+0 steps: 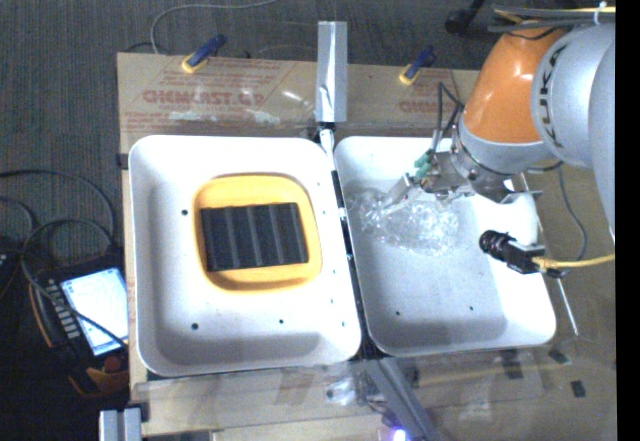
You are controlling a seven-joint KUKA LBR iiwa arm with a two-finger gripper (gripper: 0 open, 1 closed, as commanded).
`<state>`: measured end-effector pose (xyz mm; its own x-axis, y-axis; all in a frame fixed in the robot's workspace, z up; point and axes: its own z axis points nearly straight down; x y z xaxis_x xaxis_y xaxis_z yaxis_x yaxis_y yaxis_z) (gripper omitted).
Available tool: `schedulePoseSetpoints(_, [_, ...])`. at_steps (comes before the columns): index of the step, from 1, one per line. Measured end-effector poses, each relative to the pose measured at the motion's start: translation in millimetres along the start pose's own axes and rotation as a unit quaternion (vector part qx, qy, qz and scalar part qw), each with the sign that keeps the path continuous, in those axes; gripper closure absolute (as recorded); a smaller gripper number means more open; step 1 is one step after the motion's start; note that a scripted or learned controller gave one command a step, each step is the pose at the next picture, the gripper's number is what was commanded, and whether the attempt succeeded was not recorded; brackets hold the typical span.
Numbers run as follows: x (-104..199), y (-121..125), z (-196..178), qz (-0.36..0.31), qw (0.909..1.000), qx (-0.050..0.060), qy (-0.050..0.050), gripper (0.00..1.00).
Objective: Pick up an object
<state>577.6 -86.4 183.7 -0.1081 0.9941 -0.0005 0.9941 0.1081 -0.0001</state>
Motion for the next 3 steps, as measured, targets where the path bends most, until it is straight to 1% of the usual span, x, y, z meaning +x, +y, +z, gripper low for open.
schedulePoseSetpoints(1, [15.2, -73.7, 0.7, -0.002, 1.0, 0.001, 0.0, 0.0])
schedulePoseSetpoints(2, [3.6, -22.2, 0.6, 0.035, 0.9994, 0.001, 0.0, 0.0])
schedulePoseSetpoints(3, [-68.6, 7.5, 21.0, 0.059, 0.9982, 0.002, -0.001, 0.0])
